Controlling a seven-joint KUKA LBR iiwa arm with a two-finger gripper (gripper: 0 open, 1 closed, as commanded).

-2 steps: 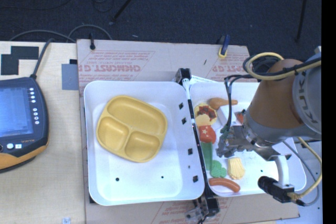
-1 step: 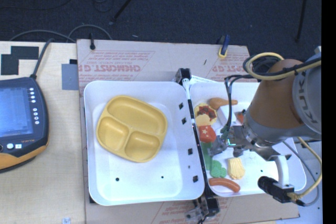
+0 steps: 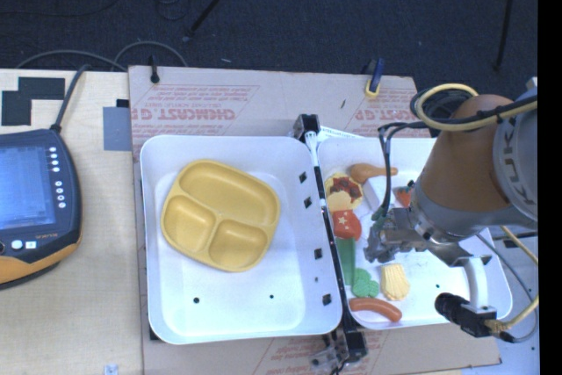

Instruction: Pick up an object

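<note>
From the overhead camera we see two shallow white plastic bins side by side on a sheet of brown cardboard. The left bin (image 3: 176, 312) is smooth and glossy and bears a yellow plate (image 3: 219, 213), a rounded-square moulded tray split into three compartments. The right bin (image 3: 421, 320) holds a cluster of small toy foods along its left side: a brown drumstick-shaped piece (image 3: 369, 172) at the top, a round yellow-and-dark-red piece (image 3: 343, 187) just below it, a red strawberry-like piece (image 3: 346, 224), a long green piece (image 3: 349, 262) lying beside the divider, a leafy green lump (image 3: 365, 283), a bumpy yellow corn cob (image 3: 396, 282) and a glossy reddish sausage (image 3: 376, 309) at the bottom edge.

The arm comes in from the right, its orange band bulky and smooth above the grey wrist. The gripper (image 3: 379, 248) is dark metal and hangs over the middle of the right bin, just above the corn cob and beside the strawberry-like piece. We cannot tell how it is set or whether anything is in it, as the wrist hides it.

A handheld controller (image 3: 31, 202) with a blue screen lies on the wooden bench to the left.
</note>
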